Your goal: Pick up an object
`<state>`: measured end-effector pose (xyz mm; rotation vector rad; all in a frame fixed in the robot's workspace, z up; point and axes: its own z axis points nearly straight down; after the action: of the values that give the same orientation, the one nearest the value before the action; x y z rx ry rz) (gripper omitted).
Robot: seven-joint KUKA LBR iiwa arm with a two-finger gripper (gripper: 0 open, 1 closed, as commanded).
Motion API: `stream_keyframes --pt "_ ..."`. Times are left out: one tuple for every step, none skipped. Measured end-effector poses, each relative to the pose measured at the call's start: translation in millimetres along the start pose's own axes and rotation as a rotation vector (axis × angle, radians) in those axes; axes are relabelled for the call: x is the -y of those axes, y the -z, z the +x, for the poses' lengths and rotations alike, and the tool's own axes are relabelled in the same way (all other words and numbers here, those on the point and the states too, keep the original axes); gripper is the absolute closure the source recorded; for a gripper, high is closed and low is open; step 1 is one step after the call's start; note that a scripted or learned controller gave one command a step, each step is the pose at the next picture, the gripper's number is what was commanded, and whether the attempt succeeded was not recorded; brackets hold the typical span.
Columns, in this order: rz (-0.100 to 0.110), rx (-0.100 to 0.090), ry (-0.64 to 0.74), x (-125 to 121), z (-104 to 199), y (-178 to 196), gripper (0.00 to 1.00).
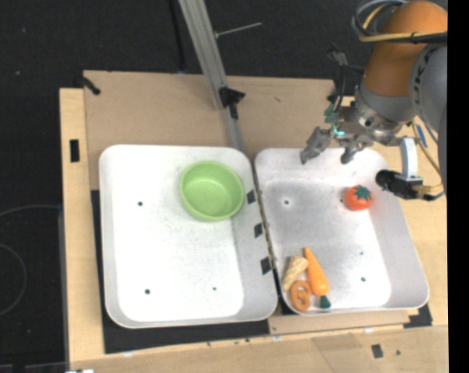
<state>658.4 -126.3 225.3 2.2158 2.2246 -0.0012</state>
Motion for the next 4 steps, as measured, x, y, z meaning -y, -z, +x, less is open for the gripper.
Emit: stream_keyframes --pt "0.006 0.0 -0.004 1 -3 -63 0.0" --pt "0.005 0.001 -0.004 -5 -6 -108 0.0" --pt "0.002 0.001 -0.005 -5 -8 -125 0.0" --pt "-0.003 0.002 -0.006 -6 -9 -112 1.0"
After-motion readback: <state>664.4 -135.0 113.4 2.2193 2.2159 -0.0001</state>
